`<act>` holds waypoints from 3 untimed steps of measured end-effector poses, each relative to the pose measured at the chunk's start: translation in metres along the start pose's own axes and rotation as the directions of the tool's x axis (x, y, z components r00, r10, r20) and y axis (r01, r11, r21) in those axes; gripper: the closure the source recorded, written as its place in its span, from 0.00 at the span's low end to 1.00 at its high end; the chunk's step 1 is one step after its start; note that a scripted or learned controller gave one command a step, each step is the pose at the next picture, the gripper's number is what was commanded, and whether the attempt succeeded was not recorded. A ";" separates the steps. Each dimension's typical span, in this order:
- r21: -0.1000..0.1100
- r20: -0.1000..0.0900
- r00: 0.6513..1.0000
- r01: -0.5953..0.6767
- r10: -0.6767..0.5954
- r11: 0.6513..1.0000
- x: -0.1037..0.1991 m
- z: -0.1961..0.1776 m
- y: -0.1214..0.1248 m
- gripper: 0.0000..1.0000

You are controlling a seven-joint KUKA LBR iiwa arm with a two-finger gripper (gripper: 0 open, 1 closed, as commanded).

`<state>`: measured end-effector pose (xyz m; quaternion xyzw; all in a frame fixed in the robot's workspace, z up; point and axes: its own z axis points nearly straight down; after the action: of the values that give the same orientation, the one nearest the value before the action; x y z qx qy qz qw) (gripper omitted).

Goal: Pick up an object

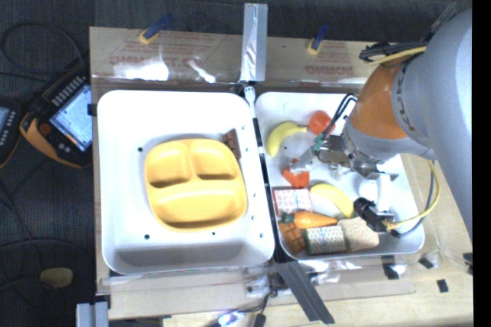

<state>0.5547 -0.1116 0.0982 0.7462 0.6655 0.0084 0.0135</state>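
Gripper (328, 153) of the grey arm (449, 103) with the orange band was lowered into the right-hand shallow white bin (410, 237), near the middle of that bin; whether it was released or clenched could not be told, since the wrist hid its tip. No object could be seen in its grasp.

Contents of the right-hand bin lay mostly toward its left wall and front edge. A pale yellow rounded plastic fruit (282, 137) sat near the back left corner, with a small orange-red rounded piece (319, 120) just beside it toward the back edge. A small red-orange block (296, 177) lay just beside the gripper, on its left. A second pale yellow rounded fruit (334, 199) lay near the bin's middle, toward the front. A pink-and-white printed card packet (290, 200) rested against the left wall, touching that fruit. An orange toy carrot (311, 220) lay along the front, and a tan cylindrical packet with a green-patterned label (337, 239) lay against the front edge, touching the carrot.

The left-hand shallow white bin (123, 126) carried a yellow plastic divided tray (196, 183) at its centre. A small brown block (232, 141) lay at the tray's back right corner, near the bin's right wall.
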 end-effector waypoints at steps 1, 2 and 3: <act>0.033 -0.008 0.989 0.146 -0.146 0.989 -0.014 -0.066 0.013 0.00; 0.011 -0.012 0.943 0.333 -0.333 0.943 -0.029 0.005 -0.032 0.00; 0.002 -0.010 0.942 0.334 -0.334 0.943 -0.028 -0.008 -0.028 1.00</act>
<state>0.5232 -0.1362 0.1057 0.6226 0.7825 0.0084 0.0100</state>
